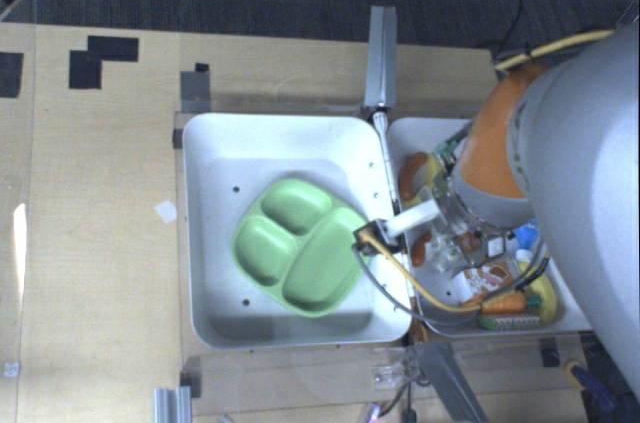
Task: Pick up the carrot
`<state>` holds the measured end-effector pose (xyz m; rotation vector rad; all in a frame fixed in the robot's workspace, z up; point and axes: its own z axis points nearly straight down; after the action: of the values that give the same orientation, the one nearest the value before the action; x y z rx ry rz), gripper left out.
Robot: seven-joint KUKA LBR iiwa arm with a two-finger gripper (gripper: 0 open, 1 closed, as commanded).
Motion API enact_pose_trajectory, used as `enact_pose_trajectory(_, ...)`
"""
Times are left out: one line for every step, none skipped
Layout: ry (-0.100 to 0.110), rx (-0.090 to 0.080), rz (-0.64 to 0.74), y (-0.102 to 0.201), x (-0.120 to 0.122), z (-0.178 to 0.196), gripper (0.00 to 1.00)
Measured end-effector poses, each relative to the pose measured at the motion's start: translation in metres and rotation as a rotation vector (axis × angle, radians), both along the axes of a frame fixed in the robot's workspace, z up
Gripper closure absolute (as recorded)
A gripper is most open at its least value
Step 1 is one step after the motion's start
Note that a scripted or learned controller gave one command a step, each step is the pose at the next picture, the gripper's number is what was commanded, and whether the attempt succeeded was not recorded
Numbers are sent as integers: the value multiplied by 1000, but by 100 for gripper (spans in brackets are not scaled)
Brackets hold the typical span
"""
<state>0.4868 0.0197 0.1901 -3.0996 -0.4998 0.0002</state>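
The left bin (205, 211) holds a green divided plate (300, 246), lying towards its right wall; the arm (560, 171) reaches in from the right over the right bin (408, 136), its orange band just above the wrist; the gripper (445, 246) hangs low among cluttered items there, and how it is set cannot be told; the carrot (505, 303) lies at the near edge of the right bin, right of the gripper, beside a yellow object (545, 296).

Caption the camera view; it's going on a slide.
KUKA arm reaching into the right bin near a carrot; green divided plate in the left bin.
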Motion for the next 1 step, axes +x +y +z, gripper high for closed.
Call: enact_pose_trajectory(-1, 1, 5, 0, 1, 10, 100)
